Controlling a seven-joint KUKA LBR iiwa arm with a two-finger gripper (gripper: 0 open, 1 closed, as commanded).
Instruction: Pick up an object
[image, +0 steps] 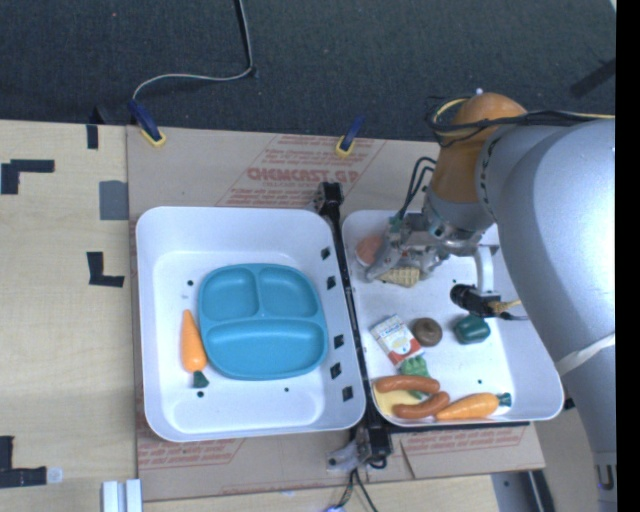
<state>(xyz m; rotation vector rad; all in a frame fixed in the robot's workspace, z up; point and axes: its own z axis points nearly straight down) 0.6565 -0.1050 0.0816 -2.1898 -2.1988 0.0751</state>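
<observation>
My gripper (404, 252) is low over the far left part of the right bin (520, 375). Just beneath it lies a yellow corn-like piece (407, 276), and a pinkish round piece (370, 247) sits at its left side. Whether either one is gripped cannot be made out. Nearer the front of the same bin lie a small red and white carton (396, 338), a brown round piece (427, 331), a green piece (472, 329), a hot dog (405, 384), a sausage in a yellow bun (420, 405) and an orange carrot (468, 406).
The left bin (165, 230) holds a blue divided plate (263, 321) with an orange carrot (192, 343) along its left edge. A black divider (340, 290) runs between the bins. The grey arm (560, 220) covers the right bin's far right side.
</observation>
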